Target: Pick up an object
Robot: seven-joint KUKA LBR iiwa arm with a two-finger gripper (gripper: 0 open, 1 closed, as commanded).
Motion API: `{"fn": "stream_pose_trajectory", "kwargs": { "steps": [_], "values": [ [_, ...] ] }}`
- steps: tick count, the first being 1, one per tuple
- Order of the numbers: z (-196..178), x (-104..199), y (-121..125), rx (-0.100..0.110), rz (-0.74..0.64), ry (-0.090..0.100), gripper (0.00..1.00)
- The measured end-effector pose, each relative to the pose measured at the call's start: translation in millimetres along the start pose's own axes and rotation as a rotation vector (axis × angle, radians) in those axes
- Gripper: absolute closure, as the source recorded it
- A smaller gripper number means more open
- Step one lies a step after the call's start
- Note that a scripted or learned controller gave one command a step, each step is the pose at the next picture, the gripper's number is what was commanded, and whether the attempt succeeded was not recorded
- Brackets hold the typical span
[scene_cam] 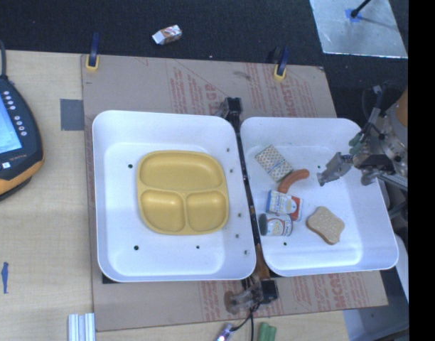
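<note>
The right bin (370, 251) holds several small objects. A checkered packet (274, 162) lies at its upper left, with an orange-red sausage (293, 180) just below it. A small white carton (283, 203) and a little printed can (276, 226) sit near the bin's left wall. A tan bread slice (325, 224) lies toward the middle. My gripper (349, 176) hangs over the right half of this bin, right of the sausage and above the bread. It is open, with nothing between its fingers.
The left bin (118, 254) holds a yellow divided plate (182, 190). An orange-edged pendant (8, 137) lies on the bench at the far left. A wrapped scrap (167, 34) lies on the dark floor beyond the bench.
</note>
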State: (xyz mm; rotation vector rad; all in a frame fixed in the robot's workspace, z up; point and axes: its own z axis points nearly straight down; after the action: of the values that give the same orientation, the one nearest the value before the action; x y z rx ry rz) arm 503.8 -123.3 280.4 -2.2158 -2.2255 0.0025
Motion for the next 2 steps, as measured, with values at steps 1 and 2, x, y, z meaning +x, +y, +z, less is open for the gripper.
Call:
{"fn": "stream_pose_trajectory", "kwargs": {
  "steps": [1,2],
  "values": [
    [116.2,26.8,58.4,0.003,-0.001,-0.001,0.00],
    [189.1,15.8,88.6,0.004,0.000,-0.001,0.00]
  ]
}}
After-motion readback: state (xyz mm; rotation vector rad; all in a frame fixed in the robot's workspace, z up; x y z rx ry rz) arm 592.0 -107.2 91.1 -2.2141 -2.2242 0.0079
